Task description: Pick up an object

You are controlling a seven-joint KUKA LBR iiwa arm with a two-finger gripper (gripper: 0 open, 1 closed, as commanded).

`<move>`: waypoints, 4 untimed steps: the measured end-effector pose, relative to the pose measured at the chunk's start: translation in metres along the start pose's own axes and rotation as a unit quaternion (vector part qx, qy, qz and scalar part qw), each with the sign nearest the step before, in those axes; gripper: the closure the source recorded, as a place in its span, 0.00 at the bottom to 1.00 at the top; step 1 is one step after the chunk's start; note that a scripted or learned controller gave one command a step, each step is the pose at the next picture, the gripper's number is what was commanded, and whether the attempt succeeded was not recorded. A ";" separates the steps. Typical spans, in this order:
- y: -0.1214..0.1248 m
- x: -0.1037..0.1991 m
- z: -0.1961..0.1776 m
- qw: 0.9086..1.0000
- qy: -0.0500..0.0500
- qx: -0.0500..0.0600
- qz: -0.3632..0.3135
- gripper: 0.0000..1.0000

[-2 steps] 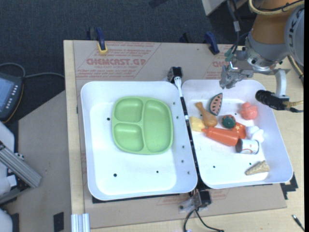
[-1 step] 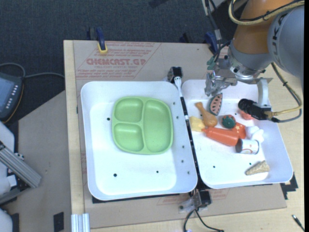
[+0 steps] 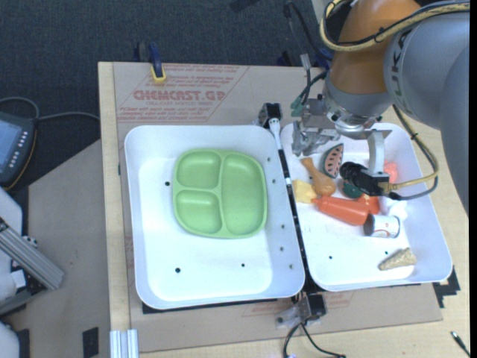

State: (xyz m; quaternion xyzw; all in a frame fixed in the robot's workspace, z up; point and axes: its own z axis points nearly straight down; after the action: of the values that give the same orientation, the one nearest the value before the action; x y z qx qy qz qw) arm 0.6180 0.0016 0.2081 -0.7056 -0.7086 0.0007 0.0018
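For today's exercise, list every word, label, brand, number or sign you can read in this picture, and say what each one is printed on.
"CHEMCAST G.P": large red letters on the brown board beneath the bins, above the left bin.
A smaller red line runs above that name and another below it on the same board: both too blurred to read.
The small white cup in the right bin bears red marks: too small to read.

Wooden board (image 3: pixel 186 92) with red "CHEMCAST" lettering sits under both bins, a blue-and-yellow clamp (image 3: pixel 156 63) gripping its back edge. Dark carpet (image 3: pixel 89 21) all around, and a dark handheld device (image 3: pixel 13 149) on a cable at far left.
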 end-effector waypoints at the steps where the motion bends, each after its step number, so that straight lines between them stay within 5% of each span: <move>1: -0.016 0.051 -0.022 1.000 0.001 -0.002 -0.001 1.00; 2: -0.030 0.083 -0.011 1.000 0.000 0.000 0.000 1.00; 4: -0.029 0.072 -0.007 1.000 0.000 0.000 0.002 1.00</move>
State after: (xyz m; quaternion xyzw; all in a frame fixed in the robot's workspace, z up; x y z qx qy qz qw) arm 0.5887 0.0739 0.2154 -0.7073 -0.7069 0.0008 0.0015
